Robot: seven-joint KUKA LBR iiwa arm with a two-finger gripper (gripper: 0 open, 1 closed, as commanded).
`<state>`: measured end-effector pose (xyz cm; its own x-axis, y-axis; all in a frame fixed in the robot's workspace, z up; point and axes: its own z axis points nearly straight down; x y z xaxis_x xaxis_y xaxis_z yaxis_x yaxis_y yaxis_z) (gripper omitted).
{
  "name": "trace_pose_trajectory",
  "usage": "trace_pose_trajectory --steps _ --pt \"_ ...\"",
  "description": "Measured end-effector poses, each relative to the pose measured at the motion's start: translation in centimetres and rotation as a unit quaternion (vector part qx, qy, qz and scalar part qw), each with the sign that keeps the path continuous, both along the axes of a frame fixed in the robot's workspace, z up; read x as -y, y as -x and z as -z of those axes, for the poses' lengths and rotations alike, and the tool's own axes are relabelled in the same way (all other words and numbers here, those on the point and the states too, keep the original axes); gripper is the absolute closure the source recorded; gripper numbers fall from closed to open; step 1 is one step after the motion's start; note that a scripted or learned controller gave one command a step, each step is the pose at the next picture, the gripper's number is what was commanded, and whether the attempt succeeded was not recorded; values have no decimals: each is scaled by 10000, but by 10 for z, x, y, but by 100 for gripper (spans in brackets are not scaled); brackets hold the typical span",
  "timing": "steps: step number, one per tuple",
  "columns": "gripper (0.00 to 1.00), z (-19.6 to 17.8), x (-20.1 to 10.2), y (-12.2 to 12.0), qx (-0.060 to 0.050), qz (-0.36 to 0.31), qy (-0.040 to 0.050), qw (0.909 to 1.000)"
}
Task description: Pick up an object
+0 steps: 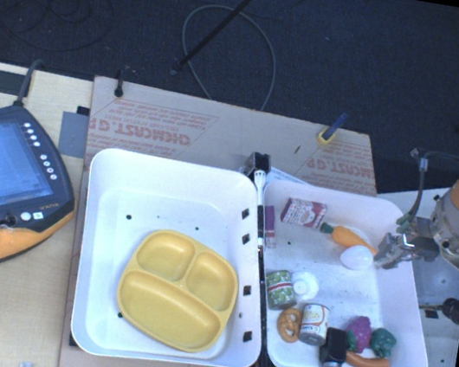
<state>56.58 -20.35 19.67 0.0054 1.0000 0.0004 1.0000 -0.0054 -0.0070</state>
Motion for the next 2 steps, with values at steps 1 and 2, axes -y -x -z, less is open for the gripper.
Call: trace_pose_trajectory --steps 1,2 --pt "100 -39 -82 -48 49 -60 -2 10000" --pt "100 10 -27 -34 0 -8 5 10000"
